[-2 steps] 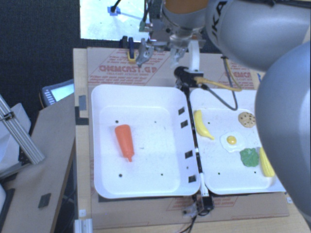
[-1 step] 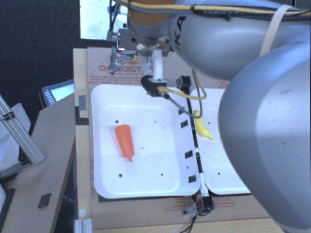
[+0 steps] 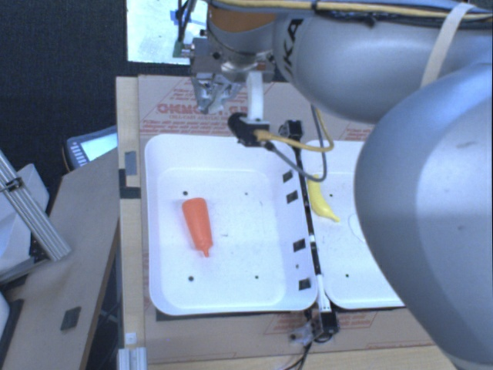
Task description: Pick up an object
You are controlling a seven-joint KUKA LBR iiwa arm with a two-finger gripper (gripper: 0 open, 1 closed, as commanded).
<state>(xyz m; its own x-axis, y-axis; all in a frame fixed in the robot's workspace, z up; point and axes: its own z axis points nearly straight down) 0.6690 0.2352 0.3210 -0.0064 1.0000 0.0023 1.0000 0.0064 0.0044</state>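
So the orange carrot-looking thing is just lying flat on the floor of the left bin, thin end pointing toward the camera, sitting well below and a touch left of the pincer in this view, with a lot of bare white plastic between them. Nothing is getting picked yet as far as I can see: the pincer is hanging up over the far rim of that bin, more above the cardboard sheet than the bin itself, and nothing is showing between its fingers. Honestly I can't tell whether those fingers are spread or pressed together, it's just a grey metallic blur from this angle. My read is the whole job is still ahead: getting over an object, coming down, closing, lifting. The other candidate is a yellow banana-ish piece lying in the right bin, down and to the right of the pincer, tucked close beside the divider where the two bins are meeting, and the arm is covering a big chunk of that bin. A black cable bundle is dangling just below-right of the pincer, near the bins' far rim, and I'd guess that's the one thing that could be getting in the way on a descent. The carrot is looking like the easier grab, sitting out in the open with nothing touching it.
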